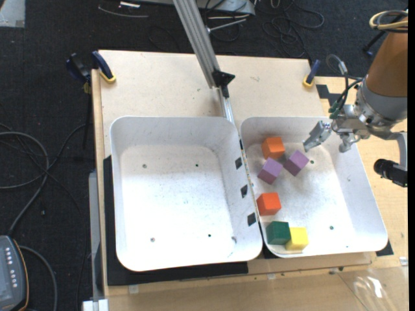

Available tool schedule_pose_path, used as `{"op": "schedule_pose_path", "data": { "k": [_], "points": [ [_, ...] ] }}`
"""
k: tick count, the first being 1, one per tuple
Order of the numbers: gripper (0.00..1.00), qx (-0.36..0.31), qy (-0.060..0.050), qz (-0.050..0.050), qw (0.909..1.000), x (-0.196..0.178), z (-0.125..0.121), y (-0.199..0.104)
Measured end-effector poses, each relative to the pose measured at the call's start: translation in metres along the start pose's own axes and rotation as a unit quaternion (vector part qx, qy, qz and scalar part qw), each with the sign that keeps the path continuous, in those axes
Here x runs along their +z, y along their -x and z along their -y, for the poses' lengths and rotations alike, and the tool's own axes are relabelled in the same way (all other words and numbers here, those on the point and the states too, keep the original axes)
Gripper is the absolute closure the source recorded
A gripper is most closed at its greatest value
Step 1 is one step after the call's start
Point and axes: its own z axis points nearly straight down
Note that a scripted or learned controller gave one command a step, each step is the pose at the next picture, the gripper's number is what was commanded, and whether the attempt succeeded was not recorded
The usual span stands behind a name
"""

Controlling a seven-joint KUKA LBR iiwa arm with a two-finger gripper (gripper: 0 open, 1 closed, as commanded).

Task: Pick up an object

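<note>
Nearest the camera, at the front of the right bin (363,199), a green cube (279,232) and a yellow cube (298,238) sit touching, green on the left. Just behind them, close to the bin's left wall, lies a red-orange cube (268,203), a little apart from the pair.

Further back, two purple cubes lie side by side: the lighter purple cube (270,170) to the left and the darker purple cube (296,162) to its right, their corners close or perhaps touching; the view does not settle it. Behind them, toward the back of the bin, is an orange cube (273,147), just beside the lighter purple one.

The gripper (331,137) hangs over the back right part of this bin, to the right of the orange cube and above and right of the darker purple cube. Its two fingers stand spread apart with nothing between them; the left finger points down toward the darker purple cube and looks near it, though contact is not clear. The arm (387,76) reaches in from the right.

The left bin (123,173) lies alongside, its wall against the right bin's. Behind both bins the bench (155,86) carries a slanted metal rail (194,31) and clamps at its far corners.
</note>
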Motion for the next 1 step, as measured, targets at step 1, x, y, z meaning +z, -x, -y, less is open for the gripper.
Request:
{"op": "schedule_pose_path", "data": {
  "k": [1],
  "points": [
    [0.0, -0.001, 0.004, -0.001, 1.0, 0.1284, -0.0176, -0.0164]
  ]
}}
